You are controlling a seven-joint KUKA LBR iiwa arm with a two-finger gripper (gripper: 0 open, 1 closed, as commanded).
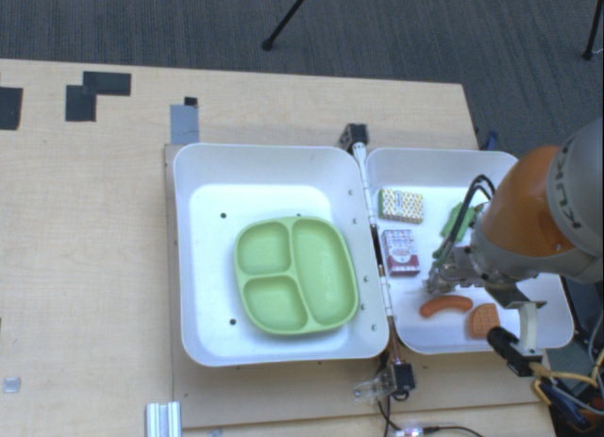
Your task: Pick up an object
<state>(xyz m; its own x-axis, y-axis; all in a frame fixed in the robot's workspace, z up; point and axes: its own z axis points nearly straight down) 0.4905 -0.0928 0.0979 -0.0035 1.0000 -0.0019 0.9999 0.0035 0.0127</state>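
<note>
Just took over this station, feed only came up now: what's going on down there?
The grey arm with the orange band is reaching into the right white bin, its pincer low, just above an orange sausage-shaped toy. A small patterned packet, a red-and-white box and an orange biscuit-like piece lie nearby. The left white bin holds a green three-compartment plastic tray.

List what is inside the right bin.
Right bin: a yellow packet, a red box, a sausage, a cookie. The arm covers the bin's right part, including something green.
</note>
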